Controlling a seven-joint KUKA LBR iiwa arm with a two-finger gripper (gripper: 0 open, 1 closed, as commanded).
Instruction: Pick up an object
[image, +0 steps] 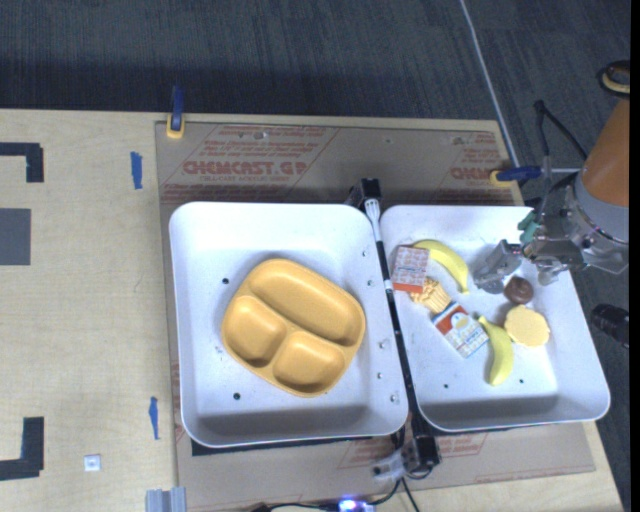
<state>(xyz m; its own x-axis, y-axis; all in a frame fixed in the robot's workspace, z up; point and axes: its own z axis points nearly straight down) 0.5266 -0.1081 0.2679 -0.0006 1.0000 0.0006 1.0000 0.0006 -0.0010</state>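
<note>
The right bin (570, 395) holds several small items. A yellow banana (446, 262) lies near its back left, and a second banana (498, 352) lies toward the front. Between them are a red-and-white packet (409, 266), a small orange waffle-like piece (430, 293) and a red-and-white carton (460, 330). A brown ball (518, 290) and a pale yellow round piece (527, 326) sit on the right side. My gripper (525, 252) hangs low over the bin's back right, just above the brown ball, with a grey shape (492, 268) at its left.
The left bin (190, 300) holds a yellow three-compartment tray (292, 326). A black clamp (368, 192) sits at the back between the bins. The arm's orange band (608, 160) enters from the right edge. Cardboard (300, 160) lies under both bins.
</note>
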